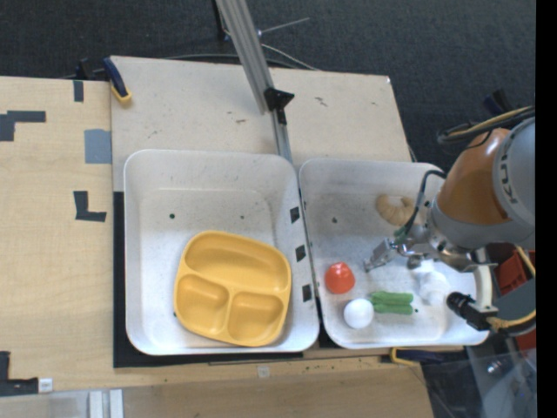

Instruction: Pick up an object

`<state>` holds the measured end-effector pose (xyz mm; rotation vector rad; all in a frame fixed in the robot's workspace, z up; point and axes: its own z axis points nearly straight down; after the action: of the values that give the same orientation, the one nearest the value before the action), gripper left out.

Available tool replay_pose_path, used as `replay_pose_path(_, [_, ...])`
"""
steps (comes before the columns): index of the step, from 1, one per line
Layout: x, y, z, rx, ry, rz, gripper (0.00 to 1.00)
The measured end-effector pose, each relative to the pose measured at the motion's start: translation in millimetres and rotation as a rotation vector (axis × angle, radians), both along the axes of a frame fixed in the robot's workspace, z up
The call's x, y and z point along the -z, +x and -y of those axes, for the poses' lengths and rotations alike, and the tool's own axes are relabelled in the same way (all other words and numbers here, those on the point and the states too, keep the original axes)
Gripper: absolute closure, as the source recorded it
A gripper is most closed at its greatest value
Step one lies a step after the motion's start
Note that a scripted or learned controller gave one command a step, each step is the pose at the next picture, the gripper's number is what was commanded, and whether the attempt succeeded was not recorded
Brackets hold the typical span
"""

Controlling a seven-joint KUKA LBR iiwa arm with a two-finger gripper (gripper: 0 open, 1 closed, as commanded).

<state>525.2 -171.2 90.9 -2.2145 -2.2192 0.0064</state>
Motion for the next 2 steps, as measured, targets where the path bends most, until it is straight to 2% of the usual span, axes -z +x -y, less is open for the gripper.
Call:
replay_pose_path(1, [-13.4,1.1,0.4,-0.001,-0.001,0.004,1.0])
replay_pose_path(2, [-64.7,0.2,-10.2,0.0,-0.002,0.011,1.0])
